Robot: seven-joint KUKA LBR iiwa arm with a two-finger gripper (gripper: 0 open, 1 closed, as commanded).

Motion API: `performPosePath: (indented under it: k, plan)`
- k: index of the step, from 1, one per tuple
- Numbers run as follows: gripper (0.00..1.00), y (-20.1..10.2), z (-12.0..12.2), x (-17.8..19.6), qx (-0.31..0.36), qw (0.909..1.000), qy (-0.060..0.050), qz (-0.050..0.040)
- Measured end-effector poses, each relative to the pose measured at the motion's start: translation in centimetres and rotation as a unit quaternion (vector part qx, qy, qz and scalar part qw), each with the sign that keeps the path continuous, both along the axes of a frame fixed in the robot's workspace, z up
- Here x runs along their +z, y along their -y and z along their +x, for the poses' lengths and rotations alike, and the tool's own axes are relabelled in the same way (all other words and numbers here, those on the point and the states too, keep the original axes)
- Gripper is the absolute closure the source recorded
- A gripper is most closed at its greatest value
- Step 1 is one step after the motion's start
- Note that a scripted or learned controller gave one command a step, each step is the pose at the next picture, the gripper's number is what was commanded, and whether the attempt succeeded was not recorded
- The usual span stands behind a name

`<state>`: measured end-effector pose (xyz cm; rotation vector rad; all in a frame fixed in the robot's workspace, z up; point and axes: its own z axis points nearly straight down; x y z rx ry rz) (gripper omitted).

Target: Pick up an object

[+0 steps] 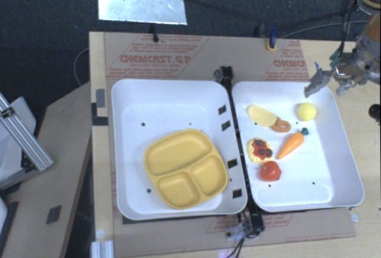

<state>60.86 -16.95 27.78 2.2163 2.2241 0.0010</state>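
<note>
While the jaws [326, 81] stand apart, holding nothing, above the right bin's [342, 149] far rim, the toy food lies loose within for easy picking: lemon [307, 111] nearest that rim, carrot [291, 145] and tomato [269, 171] farther from it.

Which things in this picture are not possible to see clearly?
- Gripper, camera view: small and blurred, so open or shut is unclear.
- Arm: cut off by the right edge.
- Small teal piece by the carrot: too small to identify.
- Flat yellow item: a brown piece covers its end.
</note>
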Motion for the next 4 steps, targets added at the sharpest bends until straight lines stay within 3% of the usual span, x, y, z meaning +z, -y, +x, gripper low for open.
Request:
performPosePath:
  k: [3,4]
  plan:
    - [0.0,-1.0,0.5,-15.4,-0.001,1.0,-0.001,0.0003]
    - [1.0,-0.9,0.7,-14.1,-0.001,1.0,0.001,-0.0003]
